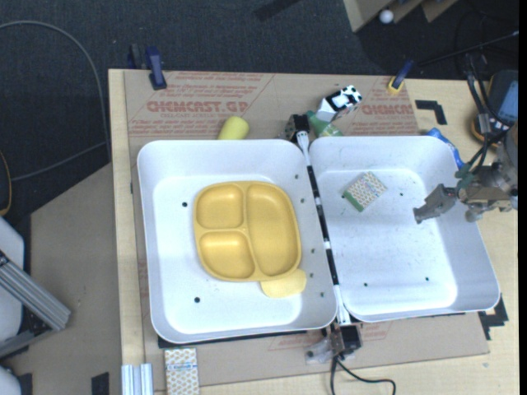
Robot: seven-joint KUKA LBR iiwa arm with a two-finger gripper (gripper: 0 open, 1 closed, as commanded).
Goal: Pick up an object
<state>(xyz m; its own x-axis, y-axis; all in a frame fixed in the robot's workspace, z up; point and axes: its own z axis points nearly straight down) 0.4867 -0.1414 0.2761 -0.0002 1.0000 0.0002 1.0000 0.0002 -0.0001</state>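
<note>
Tool [430, 210] hovers in the right bin [412, 290], grip state unclear, and should centre squarely over that speckled packet [364, 191]

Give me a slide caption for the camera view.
Gripper over right bin near patterned packet; yellow divided plate in left bin.

The surface [123, 220] is pale wood topped with a printed cardboard sheet [198, 101]; two white bins sit side by side on it, the left bin [165, 295] and the right bin [461, 290] touching; a yellow object [234, 127] lies just beyond the left bin; a blue clamp [154, 68] grips the far edge.
</note>
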